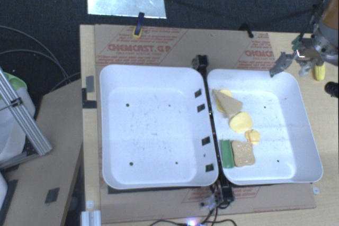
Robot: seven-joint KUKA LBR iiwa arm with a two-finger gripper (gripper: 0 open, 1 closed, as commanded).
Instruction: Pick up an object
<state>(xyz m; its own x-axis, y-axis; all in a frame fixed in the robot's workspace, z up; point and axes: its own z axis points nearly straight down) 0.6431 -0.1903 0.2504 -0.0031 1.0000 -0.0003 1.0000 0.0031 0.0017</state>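
The arm (329, 24) enters at the upper right and hangs over the far right corner of the right bin (296, 114). Its pincer (294, 63) sits above the bin's back rim, well apart from the things inside. Two dark fingers splay outward, one reaching left toward the rim and one pointing down on the right, with nothing between them, so the pincer is open and holds nothing. A small yellow piece (319, 72) shows just beside the right finger, on the outer side; whether it belongs to the arm cannot be told.

The right bin holds a cluster near its left wall. A pale wedge (226, 101) lies farthest back, touching a yellow round (241, 122) in front of it. A small yellow lump (252, 136) lies just beside the round. Nearest the front lie a tan slice (243, 154) and a green bar (226, 153), side by side and touching.

The left bin (153, 124) stands beside the right one on the counter (175, 42), joined along a dark strip.
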